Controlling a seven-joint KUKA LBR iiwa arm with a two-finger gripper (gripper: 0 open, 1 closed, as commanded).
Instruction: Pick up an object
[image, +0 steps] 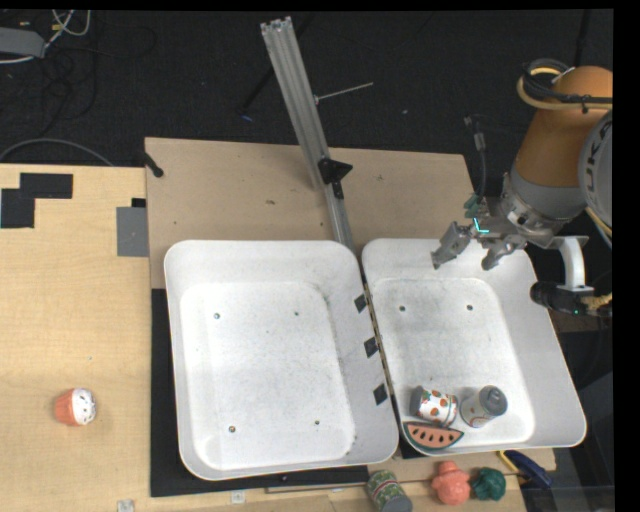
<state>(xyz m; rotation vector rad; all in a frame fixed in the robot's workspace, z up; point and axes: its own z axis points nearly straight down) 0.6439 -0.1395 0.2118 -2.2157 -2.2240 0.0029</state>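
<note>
My gripper (471, 252) hangs open and empty over the right bin's (560, 395) far edge, well apart from the toys clustered in its near corner.

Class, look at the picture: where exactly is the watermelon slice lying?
The watermelon slice lies at the near edge of the right bin, just below the small red-and-white cup and left of the grey can.

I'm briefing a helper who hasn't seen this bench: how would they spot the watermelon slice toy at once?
Start at the right-hand white bin and go to its near edge. The watermelon slice toy lies there at the rim, in front of a white cup with red spots and a grey can. It alone is flat and crescent-shaped, red with dark seeds and a green rind.
</note>
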